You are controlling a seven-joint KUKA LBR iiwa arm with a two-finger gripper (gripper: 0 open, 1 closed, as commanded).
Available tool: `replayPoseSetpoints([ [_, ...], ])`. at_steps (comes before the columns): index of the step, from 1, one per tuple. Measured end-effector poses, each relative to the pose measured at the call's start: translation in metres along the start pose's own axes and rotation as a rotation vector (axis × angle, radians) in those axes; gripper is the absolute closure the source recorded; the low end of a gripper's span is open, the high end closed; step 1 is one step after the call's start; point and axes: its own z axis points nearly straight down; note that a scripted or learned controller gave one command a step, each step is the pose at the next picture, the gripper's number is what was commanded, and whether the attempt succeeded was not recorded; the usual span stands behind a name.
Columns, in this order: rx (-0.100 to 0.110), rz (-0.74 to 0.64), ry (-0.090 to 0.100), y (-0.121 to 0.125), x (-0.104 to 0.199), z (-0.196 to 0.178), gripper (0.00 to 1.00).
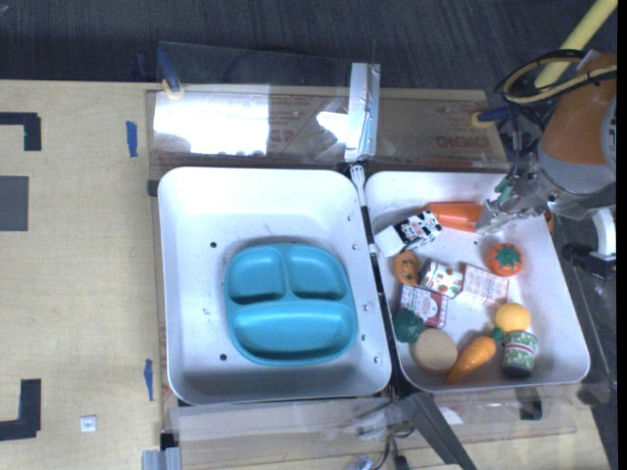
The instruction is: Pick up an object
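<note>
The toys fill the right bin (573, 346): a carrot (454, 214) at 12 o'clock, a tomato (505, 258) at 2, a lemon (511, 317) at 4. The gripper (503, 204) hovers just beside the carrot's right end; whether it is apart or together I cannot tell. A blue tray (290, 302) lies in the left bin (186, 262).

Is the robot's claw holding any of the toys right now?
It cannot be told. The gripper is low in the right bin, at the end of the long orange piece, but no toy shows between its fingers.
</note>
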Motion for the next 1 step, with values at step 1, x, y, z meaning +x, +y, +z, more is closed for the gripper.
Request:
replayPoseSetpoints([
  [1, 0.001, 0.000, 0.000, -0.0002, 0.0002, 0.0006, 0.00],
])
